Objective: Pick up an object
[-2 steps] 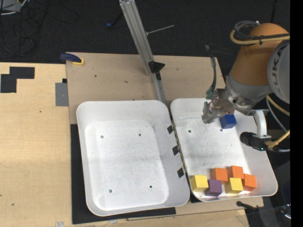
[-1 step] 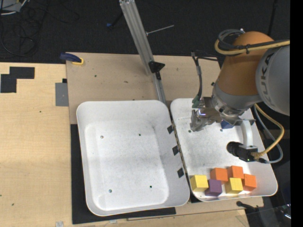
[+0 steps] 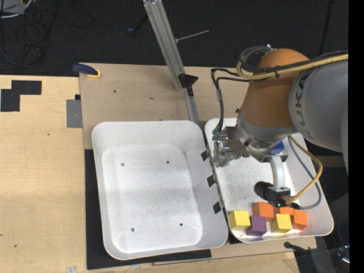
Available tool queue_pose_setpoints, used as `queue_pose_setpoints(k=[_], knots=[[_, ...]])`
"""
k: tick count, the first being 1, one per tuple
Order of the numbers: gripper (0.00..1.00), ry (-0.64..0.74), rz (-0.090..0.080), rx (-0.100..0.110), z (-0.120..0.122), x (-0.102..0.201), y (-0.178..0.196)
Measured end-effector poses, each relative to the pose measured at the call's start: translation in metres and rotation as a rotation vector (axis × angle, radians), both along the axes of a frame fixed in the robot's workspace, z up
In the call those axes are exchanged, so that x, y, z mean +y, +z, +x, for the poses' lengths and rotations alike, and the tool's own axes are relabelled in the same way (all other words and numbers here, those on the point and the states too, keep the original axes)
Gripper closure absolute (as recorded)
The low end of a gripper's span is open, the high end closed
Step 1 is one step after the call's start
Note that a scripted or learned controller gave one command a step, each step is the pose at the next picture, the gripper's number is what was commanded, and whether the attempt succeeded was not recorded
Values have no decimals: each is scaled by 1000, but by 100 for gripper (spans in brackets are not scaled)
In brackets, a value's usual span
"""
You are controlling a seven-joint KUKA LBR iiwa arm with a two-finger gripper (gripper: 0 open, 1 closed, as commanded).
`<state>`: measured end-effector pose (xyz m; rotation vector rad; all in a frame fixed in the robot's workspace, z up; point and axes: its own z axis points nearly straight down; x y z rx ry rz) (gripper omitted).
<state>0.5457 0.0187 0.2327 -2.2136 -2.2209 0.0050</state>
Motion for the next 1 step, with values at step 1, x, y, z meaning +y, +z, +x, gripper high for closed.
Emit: queue_pose_setpoints(k=[1], knots=[[100,1,0,0,-21,54,-1]])
